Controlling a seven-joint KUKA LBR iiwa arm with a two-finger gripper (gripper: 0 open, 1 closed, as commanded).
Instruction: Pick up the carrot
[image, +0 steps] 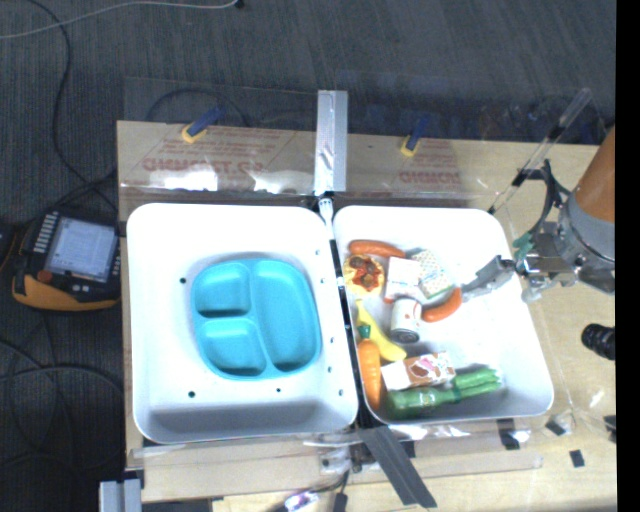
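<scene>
Wooden bench (580, 330) bearing two white bins, left bin (160, 400) holding a blue divided tray (255, 317), carrot (370, 368) among toy food at right bin's (520, 340) left wall, gripper (487, 276) above right bin, grip state unclear.

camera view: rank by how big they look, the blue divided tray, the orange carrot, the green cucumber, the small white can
1. Blue divided plastic tray, by far the largest.
2. Long green cucumber.
3. Orange carrot, shorter than the cucumber.
4. Small white can, close to the carrot in size, so this order is unsure.
</scene>
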